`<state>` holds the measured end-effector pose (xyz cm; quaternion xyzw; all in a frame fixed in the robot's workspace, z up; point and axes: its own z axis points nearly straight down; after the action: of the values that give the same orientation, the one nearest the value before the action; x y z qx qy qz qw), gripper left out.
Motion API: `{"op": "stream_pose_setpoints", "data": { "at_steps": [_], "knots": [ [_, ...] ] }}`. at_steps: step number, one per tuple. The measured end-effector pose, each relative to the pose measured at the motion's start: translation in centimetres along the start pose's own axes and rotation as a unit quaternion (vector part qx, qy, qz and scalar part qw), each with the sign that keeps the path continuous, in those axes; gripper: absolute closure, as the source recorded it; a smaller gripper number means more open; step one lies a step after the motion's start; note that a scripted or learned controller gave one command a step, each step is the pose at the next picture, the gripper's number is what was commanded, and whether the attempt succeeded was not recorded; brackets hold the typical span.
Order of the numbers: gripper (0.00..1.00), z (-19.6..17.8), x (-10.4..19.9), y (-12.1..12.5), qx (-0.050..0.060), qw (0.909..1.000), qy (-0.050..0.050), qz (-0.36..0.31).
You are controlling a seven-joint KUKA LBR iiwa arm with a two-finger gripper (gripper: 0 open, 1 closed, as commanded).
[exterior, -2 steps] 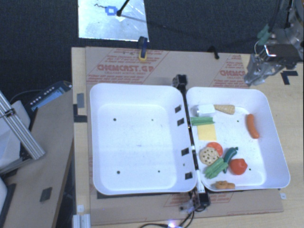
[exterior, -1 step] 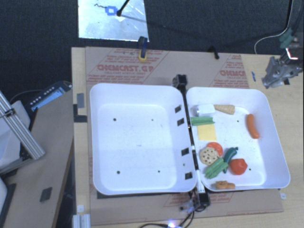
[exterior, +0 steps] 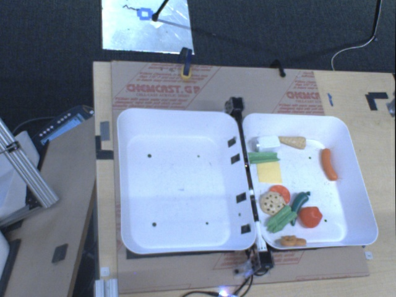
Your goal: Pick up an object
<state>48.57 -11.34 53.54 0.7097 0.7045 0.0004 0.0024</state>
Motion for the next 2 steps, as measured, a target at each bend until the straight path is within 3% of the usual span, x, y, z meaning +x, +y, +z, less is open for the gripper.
{"op": "stream_pose_setpoints", "data": {
  "at_steps": [1,2],
  "knots": [
    [1.0,0.1,-9.6,1.2,0.0,1.0,-0.001,0.0],
    [1.0,10.5,-3.1,0.0,0.006,0.9999,0.003,-0.008]
  ]
}}
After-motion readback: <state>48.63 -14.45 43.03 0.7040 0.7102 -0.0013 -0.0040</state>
